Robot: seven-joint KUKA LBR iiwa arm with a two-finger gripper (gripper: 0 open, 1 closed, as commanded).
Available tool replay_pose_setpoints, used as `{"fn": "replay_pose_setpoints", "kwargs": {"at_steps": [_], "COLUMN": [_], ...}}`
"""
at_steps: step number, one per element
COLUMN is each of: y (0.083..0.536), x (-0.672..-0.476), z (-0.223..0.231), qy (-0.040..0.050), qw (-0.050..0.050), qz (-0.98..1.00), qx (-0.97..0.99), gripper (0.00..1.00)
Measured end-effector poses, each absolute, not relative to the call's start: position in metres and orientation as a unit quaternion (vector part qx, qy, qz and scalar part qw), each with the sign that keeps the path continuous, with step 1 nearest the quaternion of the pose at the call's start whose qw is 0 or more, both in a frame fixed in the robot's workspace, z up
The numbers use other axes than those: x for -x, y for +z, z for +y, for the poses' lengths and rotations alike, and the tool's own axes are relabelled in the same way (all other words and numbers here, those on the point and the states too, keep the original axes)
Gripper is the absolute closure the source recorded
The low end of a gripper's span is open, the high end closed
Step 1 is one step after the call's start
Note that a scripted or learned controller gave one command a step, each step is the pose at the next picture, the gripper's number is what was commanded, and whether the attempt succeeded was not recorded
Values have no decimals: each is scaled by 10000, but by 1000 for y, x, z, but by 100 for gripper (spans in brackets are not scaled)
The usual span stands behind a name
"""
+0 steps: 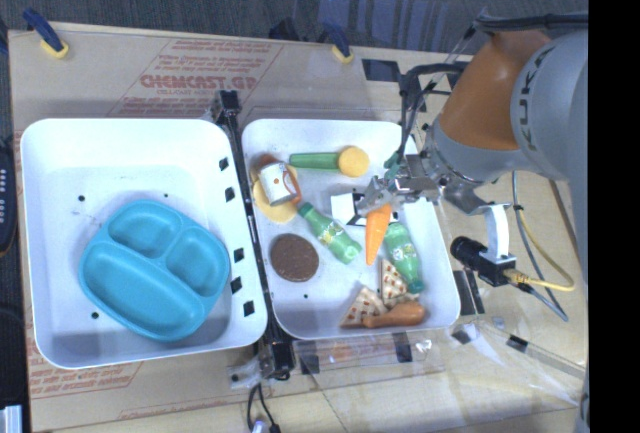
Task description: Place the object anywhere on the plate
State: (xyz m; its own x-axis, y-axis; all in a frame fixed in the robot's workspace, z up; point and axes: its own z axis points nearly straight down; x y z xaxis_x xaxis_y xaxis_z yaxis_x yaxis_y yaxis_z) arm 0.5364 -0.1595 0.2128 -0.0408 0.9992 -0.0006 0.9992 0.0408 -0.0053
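Gripper low over the right bin, pinching the carrot by its top, blue plate sitting in the left bin

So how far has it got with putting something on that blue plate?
Nothing looks done yet: the blue plate in the left bin carries no item. In hand: the gripper sits low in the right bin, right at the top of the orange carrot, though a grip on it cannot be confirmed. Left to do: lift an item, carry it across the divider, and set it on the plate.
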Motion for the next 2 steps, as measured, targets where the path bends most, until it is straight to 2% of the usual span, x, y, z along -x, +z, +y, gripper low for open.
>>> {"fn": "replay_pose_setpoints", "kwargs": {"at_steps": [1,2], "y": [236,274], "x": [-574,-555], "z": [-102,-46], "qy": [16,7], "qw": [21,9], "qz": [-7528,-7395], "qx": [6583,6731], "gripper": [100,100]}}
